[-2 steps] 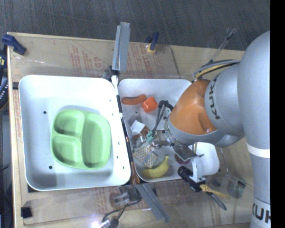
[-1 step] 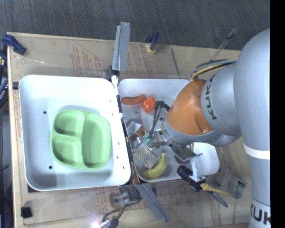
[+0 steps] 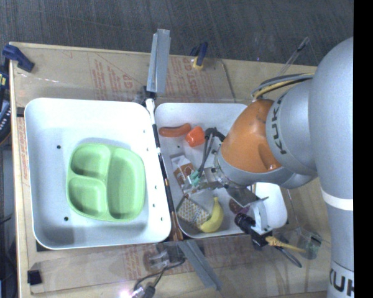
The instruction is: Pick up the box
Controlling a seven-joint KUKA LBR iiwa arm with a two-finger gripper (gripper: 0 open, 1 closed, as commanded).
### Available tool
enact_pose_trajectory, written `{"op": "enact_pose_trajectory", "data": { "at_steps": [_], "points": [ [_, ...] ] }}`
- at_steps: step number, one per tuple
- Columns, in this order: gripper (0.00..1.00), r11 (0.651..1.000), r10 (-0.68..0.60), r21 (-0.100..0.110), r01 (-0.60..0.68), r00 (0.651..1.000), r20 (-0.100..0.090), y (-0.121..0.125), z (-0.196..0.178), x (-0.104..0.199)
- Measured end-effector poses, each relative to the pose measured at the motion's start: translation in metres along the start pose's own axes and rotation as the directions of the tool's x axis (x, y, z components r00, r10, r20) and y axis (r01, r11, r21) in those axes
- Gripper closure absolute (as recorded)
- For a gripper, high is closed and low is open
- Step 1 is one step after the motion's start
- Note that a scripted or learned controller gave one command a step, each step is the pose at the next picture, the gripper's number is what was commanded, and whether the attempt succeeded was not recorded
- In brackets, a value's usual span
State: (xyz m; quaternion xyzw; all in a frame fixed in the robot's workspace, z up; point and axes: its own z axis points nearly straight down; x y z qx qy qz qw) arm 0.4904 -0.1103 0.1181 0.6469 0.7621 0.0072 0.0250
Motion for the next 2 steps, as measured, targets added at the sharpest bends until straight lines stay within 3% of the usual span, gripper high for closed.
{"op": "enact_pose_trajectory", "data": {
  "at_steps": [1, 2],
  "points": [
    [1.0, 0.983, 0.179, 0.05, -0.178, 0.984, -0.022, 0.0307, -0.0693, -0.0449],
    [0.0, 0.983, 0.179, 0.051, -0.177, 0.984, -0.023, 0.0308, -0.0691, -0.0445]
  ]
}}
